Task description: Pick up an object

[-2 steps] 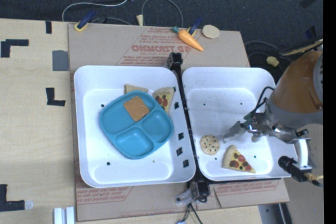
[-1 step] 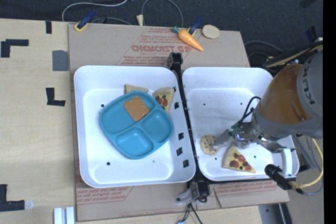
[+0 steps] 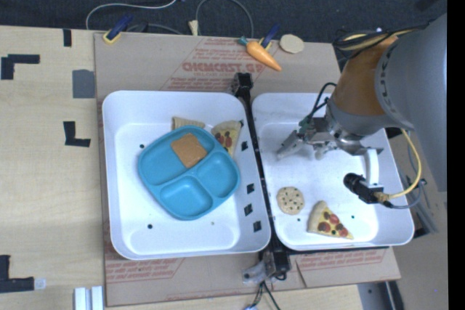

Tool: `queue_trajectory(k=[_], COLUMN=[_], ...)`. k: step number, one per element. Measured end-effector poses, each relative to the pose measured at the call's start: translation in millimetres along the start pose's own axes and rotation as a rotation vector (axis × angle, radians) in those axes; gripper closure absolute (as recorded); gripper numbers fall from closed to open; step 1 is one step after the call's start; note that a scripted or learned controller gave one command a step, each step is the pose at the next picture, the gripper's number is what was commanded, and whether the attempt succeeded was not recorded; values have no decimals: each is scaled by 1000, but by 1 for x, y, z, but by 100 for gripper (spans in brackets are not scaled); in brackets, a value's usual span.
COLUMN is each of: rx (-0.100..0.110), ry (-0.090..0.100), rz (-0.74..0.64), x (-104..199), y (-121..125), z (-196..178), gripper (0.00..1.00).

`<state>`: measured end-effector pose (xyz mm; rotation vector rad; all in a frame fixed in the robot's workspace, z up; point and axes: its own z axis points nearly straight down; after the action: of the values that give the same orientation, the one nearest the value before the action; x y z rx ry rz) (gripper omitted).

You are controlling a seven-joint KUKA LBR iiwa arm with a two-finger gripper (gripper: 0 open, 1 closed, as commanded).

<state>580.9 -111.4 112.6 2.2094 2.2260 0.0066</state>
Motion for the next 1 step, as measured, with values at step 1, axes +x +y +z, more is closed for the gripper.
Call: queue_trajectory(k=[1], rx=[12], ry=[2], rz=[8], x=[20], y=[-87], z=[24], gripper=[0])
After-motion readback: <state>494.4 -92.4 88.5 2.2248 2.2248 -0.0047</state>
